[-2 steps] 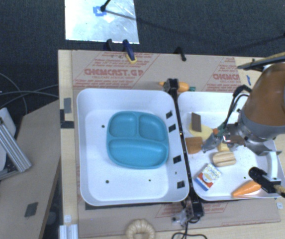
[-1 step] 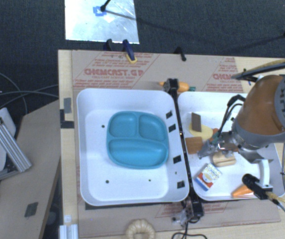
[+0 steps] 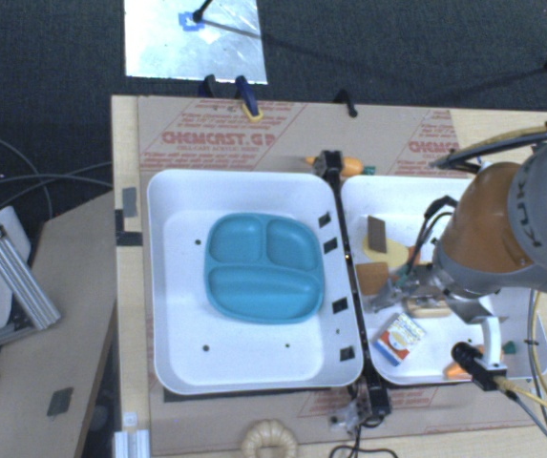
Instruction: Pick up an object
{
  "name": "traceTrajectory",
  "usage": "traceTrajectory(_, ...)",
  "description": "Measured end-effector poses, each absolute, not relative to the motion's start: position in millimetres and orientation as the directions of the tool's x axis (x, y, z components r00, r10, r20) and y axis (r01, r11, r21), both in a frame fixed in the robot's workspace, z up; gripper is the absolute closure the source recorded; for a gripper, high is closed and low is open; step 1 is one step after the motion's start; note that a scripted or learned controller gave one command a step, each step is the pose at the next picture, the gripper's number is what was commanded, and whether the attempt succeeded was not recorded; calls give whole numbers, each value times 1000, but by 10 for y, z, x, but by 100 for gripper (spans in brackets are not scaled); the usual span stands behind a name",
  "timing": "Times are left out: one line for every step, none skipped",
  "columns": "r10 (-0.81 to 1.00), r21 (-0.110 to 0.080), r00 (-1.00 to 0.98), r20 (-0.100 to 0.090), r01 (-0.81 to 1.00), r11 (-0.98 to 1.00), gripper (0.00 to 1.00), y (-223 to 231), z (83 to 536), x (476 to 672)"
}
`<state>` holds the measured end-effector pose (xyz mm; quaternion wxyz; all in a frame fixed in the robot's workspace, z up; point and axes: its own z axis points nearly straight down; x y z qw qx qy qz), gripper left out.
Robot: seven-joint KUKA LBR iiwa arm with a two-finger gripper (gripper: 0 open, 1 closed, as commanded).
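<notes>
Hovering low in the right bin, the gripper sits w/ its metal tips pointing toward the divider between bins. How far the jaws are apart can't be told from this angle, and nothing visibly sits between them.

Right at the tips: a brown block, touching or nearly so. Just behind that, a pale yellow piece w/ a dark block leaning on it. Just below the tips, a small printed packet. Further out, an orange bit by the near rim.

Risks, imo: stuff is packed tight, so closing could nudge the brown block against the divider or catch two things at once. The flat packet prob slips.

Well off on the far side of the divider, the blue plate lies in the left bin.
</notes>
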<state>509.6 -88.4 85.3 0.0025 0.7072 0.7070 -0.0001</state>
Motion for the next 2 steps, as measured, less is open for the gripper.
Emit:
traceTrajectory(1000, 16, 2, -7, 1000, -2, 100, -896, 998, 5131)
traceTrajectory(1000, 5, -4, 0, 1000, 4, 100, -839, 1452, 5109)
